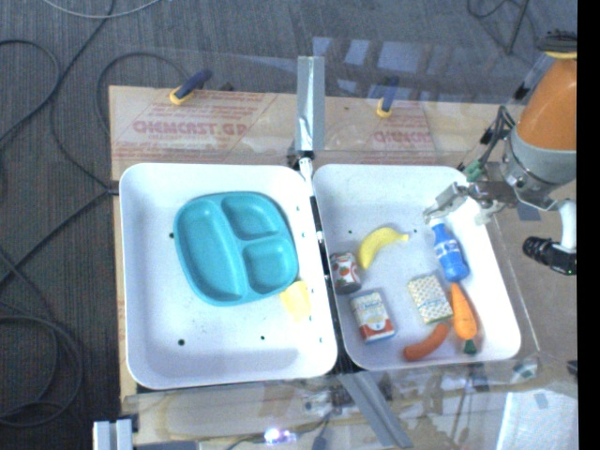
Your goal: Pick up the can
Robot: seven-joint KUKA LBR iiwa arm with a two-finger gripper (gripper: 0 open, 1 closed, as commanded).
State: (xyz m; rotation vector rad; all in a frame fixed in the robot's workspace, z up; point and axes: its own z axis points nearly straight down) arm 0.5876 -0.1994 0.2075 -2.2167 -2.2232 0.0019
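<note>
I see the can lying untouched at the left edge of the right bin, mid-frame. My gripper hangs spread open and empty near the bin's upper right, above the blue bottle. The whole pick remains.

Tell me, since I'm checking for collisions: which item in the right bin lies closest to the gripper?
The blue bottle: it lies just below the gripper by the bin's right wall, while the banana and can sit farther left.

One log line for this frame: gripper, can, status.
gripper: over right bin's far-right edge, holds nothing | can: right bin, near left wall, untouched | status: pick not begun
</note>
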